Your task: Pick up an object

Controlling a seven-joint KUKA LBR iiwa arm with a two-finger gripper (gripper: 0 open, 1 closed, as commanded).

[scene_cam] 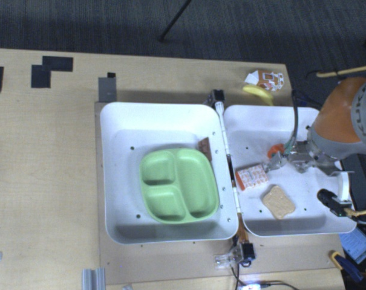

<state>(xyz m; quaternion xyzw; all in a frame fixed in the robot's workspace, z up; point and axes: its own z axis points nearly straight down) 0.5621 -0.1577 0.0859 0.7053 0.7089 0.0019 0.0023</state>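
Two shallow white bins sit side by side on the wooden bench [43,180]; the left bin [119,162] holds a green divided plate [178,184], lying flat near its middle, and a small brown thing [204,146] lies just beside the plate's upper right corner, close to the wall between the bins; the right bin [255,122] holds a small red-and-white packet [251,176] near its left wall, and a tan piece that looks like a slice of bread [278,202] lies just below and to the right of the packet, apart from it; the arm [346,122], grey with its orange band, comes in from the right over the right bin; the gripper [279,156] hangs low above the bin floor, just to the upper right of the packet, with something orange at its tip; I cannot tell its state, because this part is small and blurred; nothing is seen grasped by it; outside the bins, near the upper edge of the right bin, a yellow banana-like object [258,92] and a small white-and-orange item [267,78] lie on the bench, touching or almost touching.
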